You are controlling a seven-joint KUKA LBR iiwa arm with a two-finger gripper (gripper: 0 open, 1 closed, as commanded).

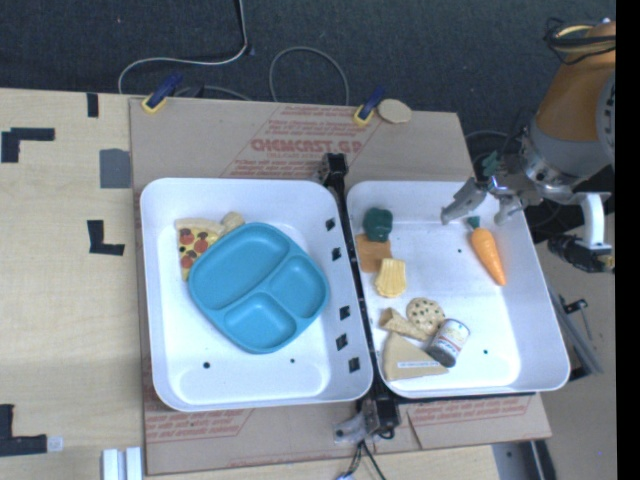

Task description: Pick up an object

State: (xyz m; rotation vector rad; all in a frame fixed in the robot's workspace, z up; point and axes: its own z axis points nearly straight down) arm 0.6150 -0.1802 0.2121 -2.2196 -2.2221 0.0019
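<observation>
In the camera view the claw [478, 209] hangs spread and empty over the right bin [530, 298], at about two o'clock. The carrot [488, 255] lies just beneath it. A sloping closure could likely roll the tapered carrot aside.
</observation>
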